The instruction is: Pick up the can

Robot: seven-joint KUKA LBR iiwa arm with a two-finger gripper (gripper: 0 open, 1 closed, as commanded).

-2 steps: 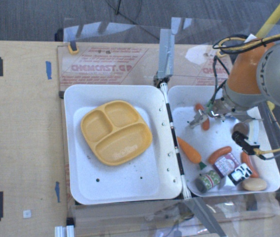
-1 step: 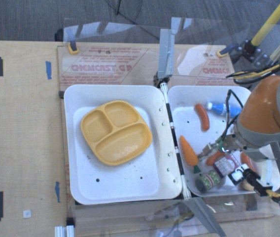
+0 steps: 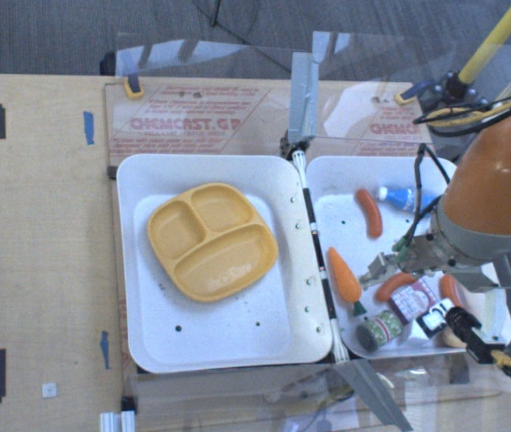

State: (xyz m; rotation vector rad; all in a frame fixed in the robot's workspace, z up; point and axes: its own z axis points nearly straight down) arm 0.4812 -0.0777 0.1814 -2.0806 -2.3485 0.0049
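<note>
We find the can (image 3: 381, 328) lying on its side at the near edge of the right bin (image 3: 341, 205), close to that bin's front left corner, its green label and dark end turned toward the divider. Just above it lies a carrot (image 3: 345, 277), and to its right a red-and-white packet (image 3: 415, 299) with a sausage (image 3: 396, 286) alongside; a second sausage (image 3: 370, 212) and a blue bottle (image 3: 399, 196) sit further back, well apart from the can. The claw (image 3: 398, 261) hangs over the middle of this bin, above the packet and short of the can; we cannot tell how it is set. The arm (image 3: 494, 183) covers the bin's right side. The left bin (image 3: 138, 268) holds a yellow plate (image 3: 212, 240) and plays no part. In our judgement the can is not yet gripped. A sound pickup would bring the claw forward and left until it is centred over the can, turn it to span the can across its round body, and descend clear of the carrot and packet, minding the bin wall close by.
</note>
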